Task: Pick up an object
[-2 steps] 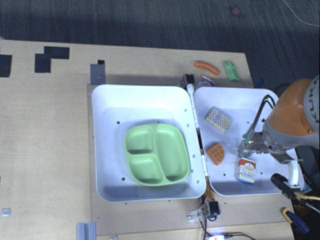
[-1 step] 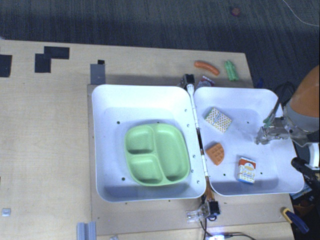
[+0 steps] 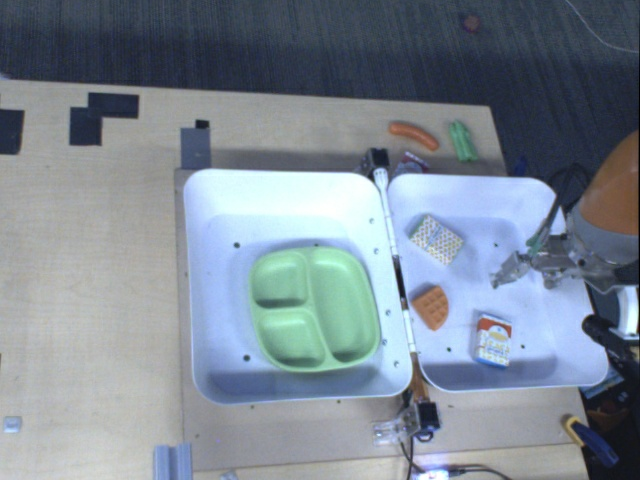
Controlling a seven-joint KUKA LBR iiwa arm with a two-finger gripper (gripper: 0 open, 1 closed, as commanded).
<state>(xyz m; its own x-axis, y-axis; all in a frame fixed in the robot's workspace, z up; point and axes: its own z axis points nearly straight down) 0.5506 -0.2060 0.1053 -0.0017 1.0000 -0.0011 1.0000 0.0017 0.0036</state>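
We see the claw (image 3: pixel 510 270) low over the right bin (image 3: pixel 540 363), near its right side, its thin fingers (image 3: pixel 500 276) pointing left; we cannot tell whether they are spread or pressed together, and nothing shows between them. Below and just left of it stands a small carton (image 3: pixel 493 340), white and orange with a blue base, near the bin's front wall. Further left an orange block (image 3: pixel 432 307) lies close to the wall shared by the bins, and above it a patterned box (image 3: pixel 436 238) rests tilted, apart from the others. Bare white floor lies between the claw and these three things. The left bin (image 3: pixel 215 268) holds a green tray (image 3: pixel 315 308) with three compartments, set toward the bin's front and middle, with bare floor around it. Beyond the bins' far rim, on the table (image 3: pixel 90 318), lie an orange sausage (image 3: pixel 414 135) and a green piece (image 3: pixel 461 140), side by side but apart. The arm (image 3: pixel 612 203) comes in from the right, over the right bin's edge. The table to the left of the bins is broad and open.
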